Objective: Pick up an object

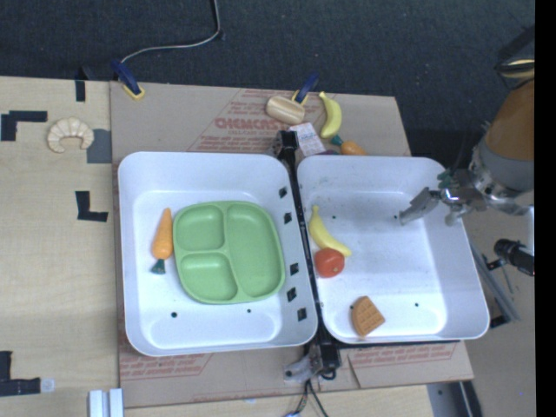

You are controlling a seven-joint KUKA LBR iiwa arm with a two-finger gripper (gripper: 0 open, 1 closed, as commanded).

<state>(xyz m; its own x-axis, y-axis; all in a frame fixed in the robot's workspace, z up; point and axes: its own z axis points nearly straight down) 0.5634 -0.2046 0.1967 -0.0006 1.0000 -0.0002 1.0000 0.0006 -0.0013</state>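
Jaws on the gripper [415, 211]: I can see one finger slanting down and left into the right bin [452, 259], but I cannot tell whether the pair is apart or together; nothing shows between them. Taking the right bin as my landmark, the arm [508, 159] comes in over its right rim, the gripper hanging above the upper middle of its floor. Left of it, touching along the shared edge, sits the left bin [139, 259], which holds a green divided plate [230, 252] with a carrot [162, 234] just beside the plate's left side. Inside the right bin, a banana [325, 234] lies against the left wall, a tomato [329, 263] touches its lower end, and a brown cracker-like piece [367, 316] rests near the front wall. Behind the bin lie a second banana [330, 115] and a bread roll [284, 109]. Far left of it, I see a croissant [71, 135].
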